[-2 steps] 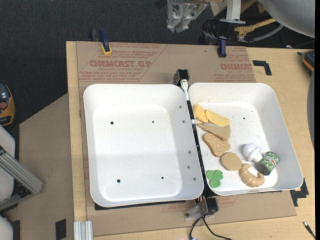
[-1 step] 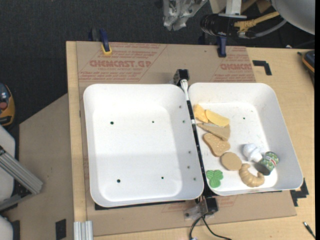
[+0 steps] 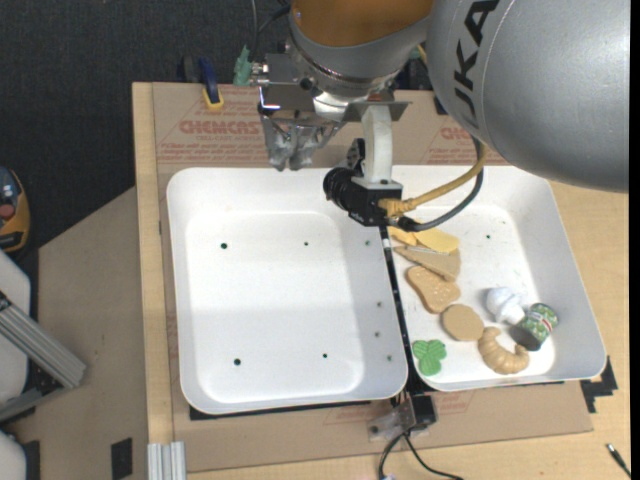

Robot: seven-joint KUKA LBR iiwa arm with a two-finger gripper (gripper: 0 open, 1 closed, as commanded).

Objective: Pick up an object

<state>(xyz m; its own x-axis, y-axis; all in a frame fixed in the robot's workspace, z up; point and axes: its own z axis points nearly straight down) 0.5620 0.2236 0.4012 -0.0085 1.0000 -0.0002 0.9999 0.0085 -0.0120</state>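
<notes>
The right bin [image 3: 560,268] holds several toy foods. Among them are a yellow wedge [image 3: 432,239], a tan slice [image 3: 438,261], a tan peanut-shaped piece [image 3: 432,289], a round biscuit [image 3: 462,322] and a croissant [image 3: 502,354]. A green leaf shape [image 3: 430,356], a white lump [image 3: 500,303] and a small green can [image 3: 539,323] lie there too. My gripper [image 3: 290,154] hangs over the back rim of the left bin [image 3: 200,268], well left of all these objects, and nothing shows in it.
A black fitting with a yellow cable [image 3: 362,194] sits at the back of the divider between the bins. The big grey and orange arm [image 3: 480,48] covers the upper right. Cardboard [image 3: 160,138] surrounds the bins.
</notes>
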